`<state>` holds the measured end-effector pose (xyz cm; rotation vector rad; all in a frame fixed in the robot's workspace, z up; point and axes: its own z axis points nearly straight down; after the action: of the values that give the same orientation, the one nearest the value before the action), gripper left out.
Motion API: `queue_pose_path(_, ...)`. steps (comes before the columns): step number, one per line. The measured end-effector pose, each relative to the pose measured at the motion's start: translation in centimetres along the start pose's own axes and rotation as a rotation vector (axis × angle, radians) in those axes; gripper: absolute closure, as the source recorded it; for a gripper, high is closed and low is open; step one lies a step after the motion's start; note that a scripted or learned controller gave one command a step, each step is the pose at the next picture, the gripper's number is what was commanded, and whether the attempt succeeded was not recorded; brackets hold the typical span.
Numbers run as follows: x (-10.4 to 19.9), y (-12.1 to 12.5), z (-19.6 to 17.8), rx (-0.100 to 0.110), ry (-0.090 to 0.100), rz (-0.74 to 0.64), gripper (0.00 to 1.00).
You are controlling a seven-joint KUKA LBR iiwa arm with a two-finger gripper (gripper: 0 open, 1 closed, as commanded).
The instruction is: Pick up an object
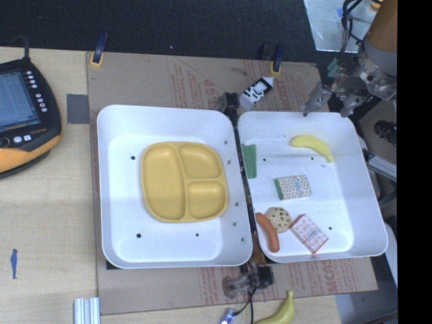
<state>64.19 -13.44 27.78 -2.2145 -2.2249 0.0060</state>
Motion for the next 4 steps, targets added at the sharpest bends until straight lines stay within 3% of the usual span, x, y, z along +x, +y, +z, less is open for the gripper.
queue_pose_path(1,-3.6,0.7,13.8,0.004,0.0,0.0,0.0)
queue_pose_path(2,2.4,-4.1,18.7,0.002,0.0,-0.002,0.0)
queue_pose_path(3,-1.1,-9.0,18.7,0.001,0.0,-0.001,0.0)
queue_pose_path(4,-1.2,-9.0,17.7,0.002,-0.002,-0.006,1.0)
